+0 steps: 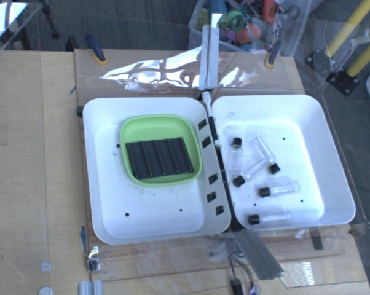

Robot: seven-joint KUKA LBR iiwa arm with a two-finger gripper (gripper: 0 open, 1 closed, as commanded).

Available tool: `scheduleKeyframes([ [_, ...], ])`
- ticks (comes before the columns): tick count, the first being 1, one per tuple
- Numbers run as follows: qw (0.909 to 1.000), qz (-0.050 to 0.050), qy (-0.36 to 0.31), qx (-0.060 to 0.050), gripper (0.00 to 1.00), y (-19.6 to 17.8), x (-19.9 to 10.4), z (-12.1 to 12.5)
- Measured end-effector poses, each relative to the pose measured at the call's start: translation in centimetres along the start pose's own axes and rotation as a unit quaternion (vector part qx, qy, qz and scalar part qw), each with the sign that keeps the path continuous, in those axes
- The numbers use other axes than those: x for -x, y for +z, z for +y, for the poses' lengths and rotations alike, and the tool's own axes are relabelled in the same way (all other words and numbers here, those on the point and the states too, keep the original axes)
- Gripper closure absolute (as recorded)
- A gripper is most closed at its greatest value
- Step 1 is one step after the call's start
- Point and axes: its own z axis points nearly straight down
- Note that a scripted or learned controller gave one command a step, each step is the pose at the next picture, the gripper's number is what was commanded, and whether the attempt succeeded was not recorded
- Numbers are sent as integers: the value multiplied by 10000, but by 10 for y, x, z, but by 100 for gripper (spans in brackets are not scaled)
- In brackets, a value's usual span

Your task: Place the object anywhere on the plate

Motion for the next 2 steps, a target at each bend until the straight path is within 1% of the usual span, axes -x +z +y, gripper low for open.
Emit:
scheduleKeyframes([
  [2,10000,0,0,0,0,0,0,0],
])
